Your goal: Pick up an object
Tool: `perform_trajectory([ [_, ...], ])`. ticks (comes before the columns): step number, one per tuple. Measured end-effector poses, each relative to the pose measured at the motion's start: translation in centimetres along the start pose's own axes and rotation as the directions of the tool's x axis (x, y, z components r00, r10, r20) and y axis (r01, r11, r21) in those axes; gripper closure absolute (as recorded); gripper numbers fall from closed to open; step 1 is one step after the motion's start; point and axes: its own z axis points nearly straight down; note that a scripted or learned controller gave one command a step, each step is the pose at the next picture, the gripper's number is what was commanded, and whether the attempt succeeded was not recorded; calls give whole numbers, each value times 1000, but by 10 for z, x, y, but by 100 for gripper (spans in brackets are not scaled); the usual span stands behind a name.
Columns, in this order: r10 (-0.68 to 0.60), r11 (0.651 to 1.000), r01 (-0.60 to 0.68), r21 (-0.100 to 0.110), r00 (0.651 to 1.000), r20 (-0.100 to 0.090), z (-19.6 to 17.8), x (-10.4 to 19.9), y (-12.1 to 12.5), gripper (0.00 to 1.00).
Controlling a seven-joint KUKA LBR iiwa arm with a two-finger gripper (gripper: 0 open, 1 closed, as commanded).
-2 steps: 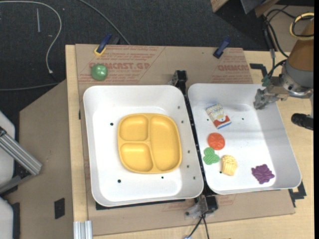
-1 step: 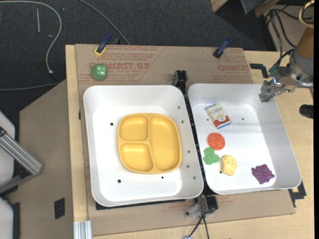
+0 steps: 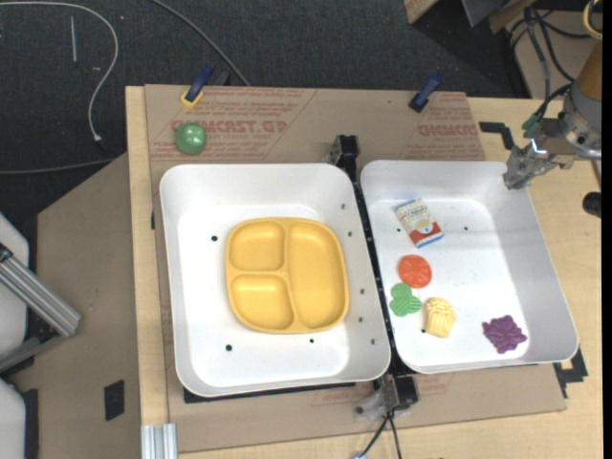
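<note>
At the upper right corner of the right bin (image 3: 535, 256), the gripper (image 3: 521, 172) hangs over the rim, reached in on the grey arm (image 3: 579, 127); whether its tips are spread or pressed together I cannot tell, and nothing shows between them. Down and to the left of it, inside that bin, lies a small carton (image 3: 418, 222), white with blue and red print, tilted. Farther down from the carton sits a red-orange round toy (image 3: 414, 272), and just below that a green leafy toy (image 3: 404, 301) lies just beside a pale yellow corn-like toy (image 3: 439, 316). A purple grape cluster (image 3: 504, 333) rests well below the gripper, near the bin's lower right edge, apart from the others. Farther left stands the left bin (image 3: 191, 285), which holds a yellow divided plate (image 3: 287, 275) with three compartments. Farthest off, beyond that bin's upper left corner, a green ball (image 3: 190, 139) sits on the cardboard sheet (image 3: 287, 122).
</note>
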Motion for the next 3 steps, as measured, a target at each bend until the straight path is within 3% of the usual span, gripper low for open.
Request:
perform_trajectory([
  [2,-4,1000,4,7,1000,-5,-6,88,-38,100],
  [3,-5,1000,5,9,1000,-6,-7,151,-53,100],
])
